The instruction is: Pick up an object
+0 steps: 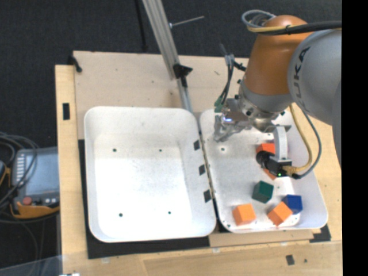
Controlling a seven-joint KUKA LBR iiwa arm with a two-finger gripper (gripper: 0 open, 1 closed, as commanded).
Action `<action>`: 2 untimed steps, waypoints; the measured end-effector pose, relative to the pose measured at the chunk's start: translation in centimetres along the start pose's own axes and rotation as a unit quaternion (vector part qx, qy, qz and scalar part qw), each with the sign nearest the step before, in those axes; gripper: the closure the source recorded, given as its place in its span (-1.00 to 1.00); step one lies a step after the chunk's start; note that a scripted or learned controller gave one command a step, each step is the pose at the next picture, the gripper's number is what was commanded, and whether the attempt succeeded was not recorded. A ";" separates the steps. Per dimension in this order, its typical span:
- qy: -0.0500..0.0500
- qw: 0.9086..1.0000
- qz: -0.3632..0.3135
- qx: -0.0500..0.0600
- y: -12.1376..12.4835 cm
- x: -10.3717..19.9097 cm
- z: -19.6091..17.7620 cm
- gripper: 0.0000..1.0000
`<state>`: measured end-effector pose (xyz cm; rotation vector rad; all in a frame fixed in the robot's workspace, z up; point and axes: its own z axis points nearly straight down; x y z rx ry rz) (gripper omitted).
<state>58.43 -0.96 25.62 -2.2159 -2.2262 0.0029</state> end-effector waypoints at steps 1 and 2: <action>0.000 1.000 0.000 0.000 -1.9 3.7 1.0 1.00; 0.000 1.000 -0.001 0.000 -3.4 8.2 2.3 1.00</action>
